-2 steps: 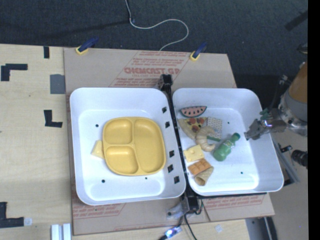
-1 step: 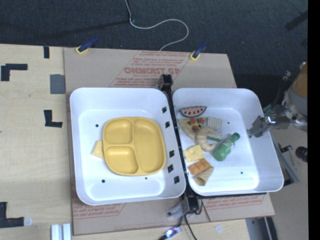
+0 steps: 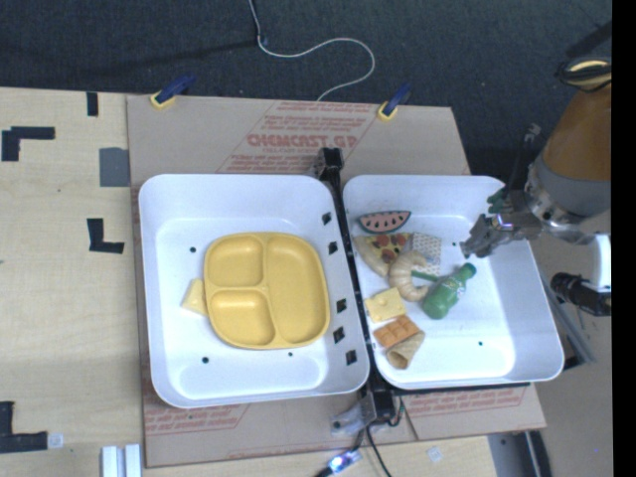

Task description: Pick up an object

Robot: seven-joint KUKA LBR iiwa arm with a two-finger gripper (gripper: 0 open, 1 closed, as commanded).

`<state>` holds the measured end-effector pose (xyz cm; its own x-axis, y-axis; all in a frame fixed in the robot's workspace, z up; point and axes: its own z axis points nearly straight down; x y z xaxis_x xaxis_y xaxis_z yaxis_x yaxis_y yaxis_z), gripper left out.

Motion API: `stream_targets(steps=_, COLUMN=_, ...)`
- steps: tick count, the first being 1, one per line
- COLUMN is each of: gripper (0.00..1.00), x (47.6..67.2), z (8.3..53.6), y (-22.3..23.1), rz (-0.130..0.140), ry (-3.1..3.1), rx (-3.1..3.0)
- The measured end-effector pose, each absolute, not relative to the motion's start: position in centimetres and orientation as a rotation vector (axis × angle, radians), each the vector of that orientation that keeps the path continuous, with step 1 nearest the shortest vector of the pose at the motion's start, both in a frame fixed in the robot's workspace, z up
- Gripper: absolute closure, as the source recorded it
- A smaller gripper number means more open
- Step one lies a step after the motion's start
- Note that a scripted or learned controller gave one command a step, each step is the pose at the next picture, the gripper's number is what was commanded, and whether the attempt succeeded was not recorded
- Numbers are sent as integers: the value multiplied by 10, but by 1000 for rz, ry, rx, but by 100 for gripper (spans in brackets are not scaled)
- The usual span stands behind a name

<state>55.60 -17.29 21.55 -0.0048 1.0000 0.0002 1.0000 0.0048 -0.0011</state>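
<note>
Objects for picking lie clustered in the left half of the right bin (image 3: 497, 361), as I see it from the overhead camera. At the top of the cluster sits a watermelon slice (image 3: 384, 221), with a speckled pale piece (image 3: 425, 245) just beside it. Below them a tan curved piece (image 3: 402, 272) touches the green bottle (image 3: 446, 293), which lies tilted with its cap toward the upper right. Lower still come a yellow block (image 3: 386, 305) and an orange waffle-like piece (image 3: 400, 336), close together near the bin's dividing wall.

I read the gripper (image 3: 481, 240) as hanging over the right bin's upper right part, just above and to the right of the green bottle's cap and apart from it. Nothing shows between the jaws; whether they stand open or closed I cannot tell from this angle.

In the left bin (image 3: 164, 296) rests a yellow divided plate (image 3: 266, 288), with a small yellow wedge (image 3: 193, 295) tucked against its left edge. Both bins sit on a cardboard sheet (image 3: 229, 142) on the surface.
</note>
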Motion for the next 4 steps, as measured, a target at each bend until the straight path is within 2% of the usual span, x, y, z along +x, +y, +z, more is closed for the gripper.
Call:
stream_targets(steps=2, gripper=100, x=619, z=208, y=-90, rz=-1, ry=-2227, rx=-2216)
stream_targets(steps=3, gripper=100, x=642, z=219, y=-41, rz=-3, ry=-2228, rx=-2214)
stream_targets(steps=4, gripper=100, x=651, z=233, y=-44, rz=0, ry=-2224, rx=-2219)
